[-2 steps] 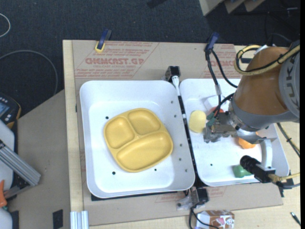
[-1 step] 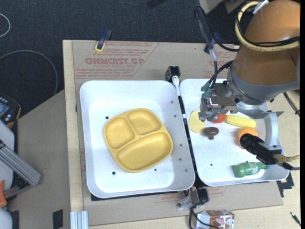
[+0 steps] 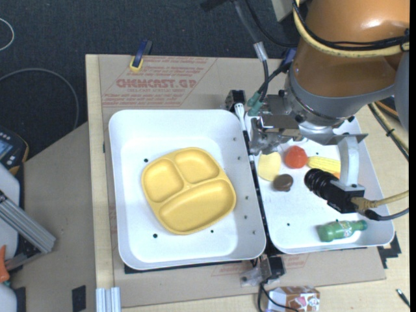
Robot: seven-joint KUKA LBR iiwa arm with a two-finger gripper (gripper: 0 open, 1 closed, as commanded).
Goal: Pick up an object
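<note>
The arm is hanging over the right bin (image 3: 286, 229). The gripper's state cannot be told. The pale lemon (image 3: 269, 166) is lying near the bin's left wall: probably light, firm, slippery; grasp across its middle.

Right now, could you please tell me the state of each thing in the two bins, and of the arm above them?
Yellow divided plate: right side up, alone in the left bin.
Pale yellow fruit: lying in the right bin.
Red tomato: resting loose beside it.
Corn cob: lying flat.
Brown piece: resting loose.
Green bottle: on its side.
Arm: over the right bin.
</note>
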